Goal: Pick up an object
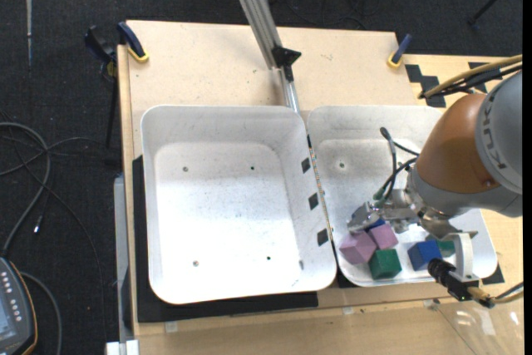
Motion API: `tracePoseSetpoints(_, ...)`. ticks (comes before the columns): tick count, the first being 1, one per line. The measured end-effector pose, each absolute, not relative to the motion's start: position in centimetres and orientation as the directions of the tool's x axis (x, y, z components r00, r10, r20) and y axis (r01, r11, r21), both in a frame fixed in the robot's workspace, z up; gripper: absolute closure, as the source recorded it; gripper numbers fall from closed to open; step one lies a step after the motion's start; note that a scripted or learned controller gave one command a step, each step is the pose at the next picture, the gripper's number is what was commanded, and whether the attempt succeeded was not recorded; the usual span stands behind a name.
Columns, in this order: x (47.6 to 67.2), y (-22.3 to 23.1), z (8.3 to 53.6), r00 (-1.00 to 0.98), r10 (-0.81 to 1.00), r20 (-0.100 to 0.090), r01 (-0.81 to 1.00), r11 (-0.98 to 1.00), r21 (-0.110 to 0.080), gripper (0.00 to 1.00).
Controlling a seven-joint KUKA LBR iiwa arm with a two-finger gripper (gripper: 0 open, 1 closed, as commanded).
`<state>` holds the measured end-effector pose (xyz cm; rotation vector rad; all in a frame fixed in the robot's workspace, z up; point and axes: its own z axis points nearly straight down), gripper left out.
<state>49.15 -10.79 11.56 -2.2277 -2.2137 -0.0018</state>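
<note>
end effector (pixel 371 219) above purple block (pixel 358 248), right bin (pixel 349 137)

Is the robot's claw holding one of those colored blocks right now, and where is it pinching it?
I can't tell. The gripper is low in the right bin, right above the purple blocks, but no block shows between its tips.

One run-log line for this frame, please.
claw low in right bin | over purple blocks | grasp unconfirmed

Even overhead light, soft shadows, slightly grainy, dark surroundings.
</note>
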Motion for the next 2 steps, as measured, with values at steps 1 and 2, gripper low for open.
tracePoseSetpoints(1, 49.16, -10.63, 11.82, 0.001, 1.000, 0.000, 1.000, -0.001, 0.001, 0.00)
tracePoseSetpoints(2, 49.16, -10.64, 11.83, 0.000, 1.000, 0.001, 1.000, 0.000, 0.001, 0.00)
